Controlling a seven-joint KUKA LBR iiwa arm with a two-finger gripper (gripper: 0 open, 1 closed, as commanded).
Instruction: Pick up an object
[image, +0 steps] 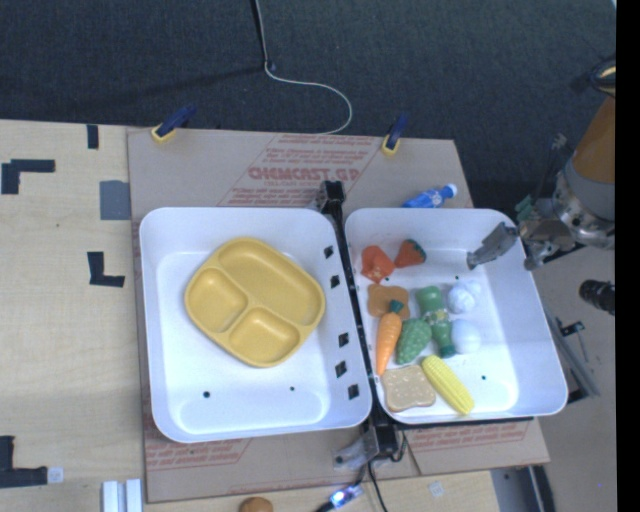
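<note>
The claw (511, 244) hangs spread wide, holding nothing, above the right bin's (535, 318) far edge.

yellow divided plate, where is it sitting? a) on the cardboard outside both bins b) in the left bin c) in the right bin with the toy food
b: the yellow divided plate lies on the floor of the left bin, while the toy food, such as the corn cob, is in the right bin.
</note>
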